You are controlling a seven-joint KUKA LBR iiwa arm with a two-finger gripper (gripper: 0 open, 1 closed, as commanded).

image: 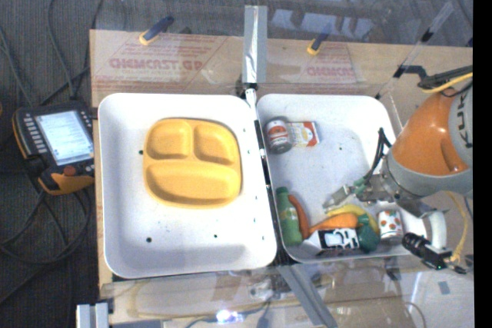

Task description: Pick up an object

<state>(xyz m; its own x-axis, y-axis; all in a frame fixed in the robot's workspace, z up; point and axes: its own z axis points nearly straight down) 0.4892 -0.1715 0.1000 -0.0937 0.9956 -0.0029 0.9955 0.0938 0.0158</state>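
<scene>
Approach step: the gripper point(361, 192), its opening impossible to tell, is low over the right bin's point(338, 127) near-right clutter, apparently nothing grasped; next, descend onto 1 item.

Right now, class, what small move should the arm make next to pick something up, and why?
Probably a short descent. The gripper hangs over the right bin, above the yellow piece in the clutter at the near edge, with nothing seen between its fingers.
</scene>
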